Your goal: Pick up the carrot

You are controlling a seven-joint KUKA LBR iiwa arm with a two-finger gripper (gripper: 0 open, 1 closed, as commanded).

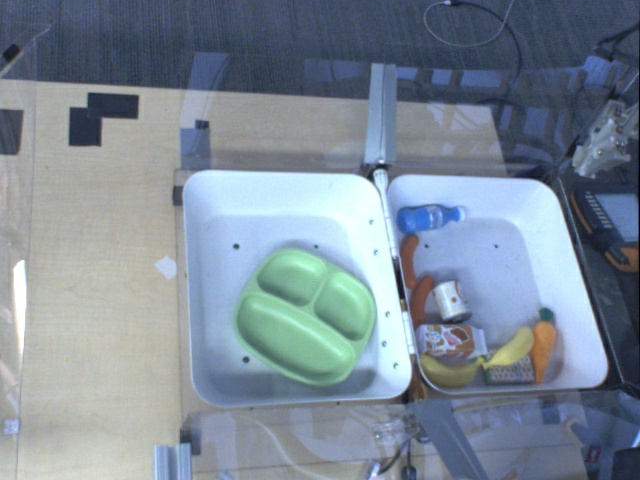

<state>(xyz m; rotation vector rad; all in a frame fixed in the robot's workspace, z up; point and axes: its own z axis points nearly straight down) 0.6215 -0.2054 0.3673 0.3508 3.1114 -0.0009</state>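
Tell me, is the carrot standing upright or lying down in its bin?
Lying down. The carrot rests along the right bin's near-right corner, green top pointing away, beside the banana.

A pale wooden bench top [90, 298] fills the left and centre of the view. Black square markings [100, 118] sit near its upper left corner. Beyond the bench's far edge lies dark blue-grey carpet [250, 13], and a thin cable [480, 18] loops across it at upper right. A grey metal bar [377, 118] runs up the bench from between the two bins. Light is even, with soft reflections along the left edge.
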